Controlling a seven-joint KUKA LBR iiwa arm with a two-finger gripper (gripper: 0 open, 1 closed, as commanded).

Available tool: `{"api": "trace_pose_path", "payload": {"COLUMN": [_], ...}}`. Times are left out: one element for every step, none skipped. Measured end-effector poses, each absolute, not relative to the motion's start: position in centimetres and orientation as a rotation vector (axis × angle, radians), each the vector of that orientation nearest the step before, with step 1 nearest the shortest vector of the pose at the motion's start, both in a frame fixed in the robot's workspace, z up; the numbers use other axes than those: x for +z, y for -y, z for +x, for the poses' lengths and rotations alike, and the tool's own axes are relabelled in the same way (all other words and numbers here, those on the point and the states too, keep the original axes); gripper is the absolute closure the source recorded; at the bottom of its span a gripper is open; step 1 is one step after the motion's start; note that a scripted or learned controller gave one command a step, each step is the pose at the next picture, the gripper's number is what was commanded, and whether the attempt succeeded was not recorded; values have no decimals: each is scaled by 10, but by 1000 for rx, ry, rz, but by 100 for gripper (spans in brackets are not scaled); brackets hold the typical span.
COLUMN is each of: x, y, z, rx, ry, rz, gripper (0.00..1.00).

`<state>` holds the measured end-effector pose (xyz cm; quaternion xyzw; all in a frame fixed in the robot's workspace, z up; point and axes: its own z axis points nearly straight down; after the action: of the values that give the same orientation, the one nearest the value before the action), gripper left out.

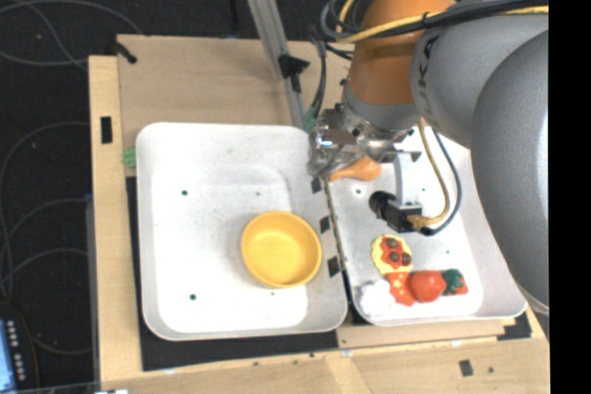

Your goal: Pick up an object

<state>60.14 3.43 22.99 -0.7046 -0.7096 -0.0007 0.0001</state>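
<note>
Resting on a tan tabletop (pixel 185 78) over dark floor, two white bins (pixel 185 198); the hand (pixel 343 160) pinches an orange object (pixel 358 169) at the right bin's 11 o'clock.

A tan wooden bench (pixel 199 83) carries two shallow white bins set side by side, their inner rims just about touching. The left bin (pixel 199 171) sits squarely on the board with a dark mat edge showing beneath its lower and left sides. The right bin (pixel 480 286) lies partly under the arm. A slanted metal rail (pixel 263 9) rises from the bench's far side near the bins' shared edge.
</note>
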Motion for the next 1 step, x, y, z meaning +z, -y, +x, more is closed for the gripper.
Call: {"api": "trace_pose_path", "payload": {"x": [234], "y": [-77], "z": [598], "rx": [-3], "ry": [2229], "rz": [-2213], "gripper": [100]}}
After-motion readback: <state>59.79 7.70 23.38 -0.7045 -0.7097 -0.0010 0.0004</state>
